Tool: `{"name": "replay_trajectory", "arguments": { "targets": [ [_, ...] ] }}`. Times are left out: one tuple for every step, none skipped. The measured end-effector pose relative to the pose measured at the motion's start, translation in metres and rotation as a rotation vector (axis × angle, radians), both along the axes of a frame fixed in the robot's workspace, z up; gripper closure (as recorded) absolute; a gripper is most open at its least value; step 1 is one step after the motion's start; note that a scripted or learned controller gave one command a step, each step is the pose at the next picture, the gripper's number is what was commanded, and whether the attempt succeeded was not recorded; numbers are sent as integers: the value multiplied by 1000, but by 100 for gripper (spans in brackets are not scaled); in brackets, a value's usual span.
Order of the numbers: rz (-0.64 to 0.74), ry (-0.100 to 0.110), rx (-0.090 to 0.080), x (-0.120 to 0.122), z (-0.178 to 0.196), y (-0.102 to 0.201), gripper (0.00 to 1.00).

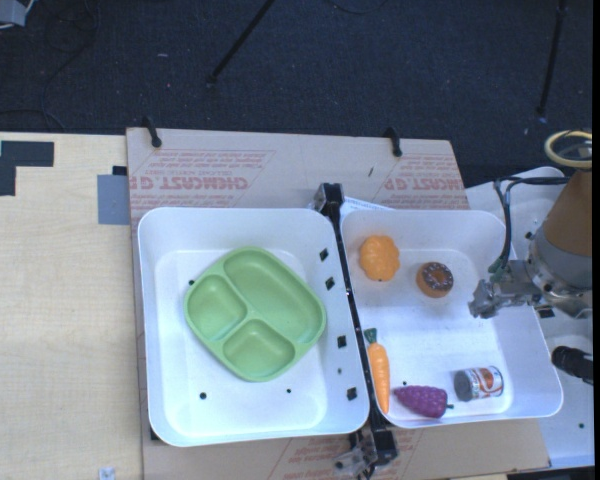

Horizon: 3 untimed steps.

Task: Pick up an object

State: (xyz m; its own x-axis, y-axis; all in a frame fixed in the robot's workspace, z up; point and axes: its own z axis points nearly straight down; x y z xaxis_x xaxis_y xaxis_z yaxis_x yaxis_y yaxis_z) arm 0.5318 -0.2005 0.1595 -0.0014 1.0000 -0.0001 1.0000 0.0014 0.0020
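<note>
Two bins: we see a left bin (170, 268) and a right bin (520, 368), shallow and white, side by side in the lower middle of the frame, meeting along a dark divider (345, 308).
Desk: we see the desk (50, 318) as pale wood at the left of the frame, with a cardboard sheet (240, 173) under the bins.
Left bin contents: we count one green tray (255, 313) with three compartments, lying flat near the bin's centre and turned at an angle.
Right bin, upper part: we see an orange fruit (379, 258) near the divider and a small donut (434, 279) with dark topping just to its right, apart from it.
Right bin, lower part: we see a carrot (379, 368) lying along the divider, green end toward the top of the frame; a purple item (421, 400), perhaps a bunch of grapes, lower right of the carrot's tip; a small can (479, 382) on its side just right of that.
Arm: we see the arm (570, 228) at the right edge of the frame, mid-height.
Tool: we see the tool (488, 301) above the right bin's right side, right of the donut and well above the can; nothing shows between its fingers, and we cannot tell whether they are spread or closed.
</note>
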Motion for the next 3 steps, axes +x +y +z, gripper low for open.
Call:
{"name": "replay_trajectory", "arguments": {
  "targets": [
    [0, -1, -1, 7, 45, -2, 100],
    [0, 0, -1, 7, 80, -3, 100],
    [4, 4, 3, 11, 86, 53, 100]
  ]
}}
